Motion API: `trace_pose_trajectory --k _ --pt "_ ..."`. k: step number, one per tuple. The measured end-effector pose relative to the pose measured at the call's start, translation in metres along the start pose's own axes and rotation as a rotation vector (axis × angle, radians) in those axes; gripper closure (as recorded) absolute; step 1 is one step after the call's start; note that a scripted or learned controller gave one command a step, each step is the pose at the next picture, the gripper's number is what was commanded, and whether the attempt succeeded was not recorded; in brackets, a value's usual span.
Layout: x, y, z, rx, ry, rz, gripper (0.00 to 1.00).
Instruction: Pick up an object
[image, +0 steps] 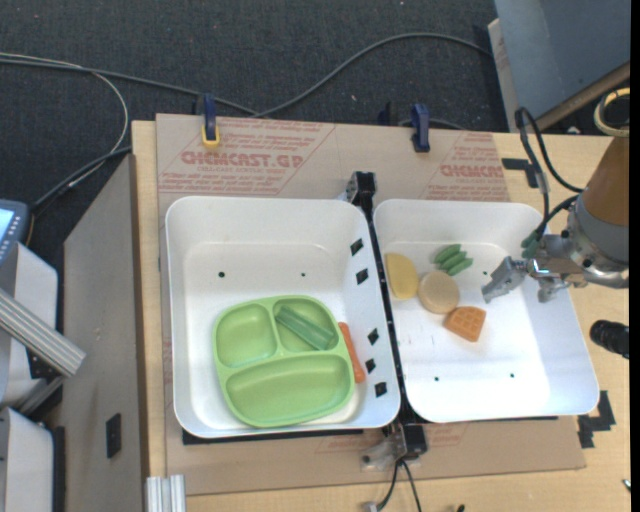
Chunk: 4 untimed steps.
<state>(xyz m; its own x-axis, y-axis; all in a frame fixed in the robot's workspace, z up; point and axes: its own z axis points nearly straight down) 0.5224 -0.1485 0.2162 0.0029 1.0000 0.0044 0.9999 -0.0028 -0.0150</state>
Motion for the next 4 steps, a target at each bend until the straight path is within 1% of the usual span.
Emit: trace_pose_trajectory --k 1,2,3,4 --pt "0.001 0.003 -0.007 -0.014 -0.003 -0.004 0.0" --pt "-0.004 -0.002 0.054 -0.007 -0.001 -0.002 0.0" --pt "0.005 0.004 0.109 -0.008 -0.001 -0.003 0.0" --pt "0.005 0.004 0.133 -0.01 -0.002 -0.003 0.0"
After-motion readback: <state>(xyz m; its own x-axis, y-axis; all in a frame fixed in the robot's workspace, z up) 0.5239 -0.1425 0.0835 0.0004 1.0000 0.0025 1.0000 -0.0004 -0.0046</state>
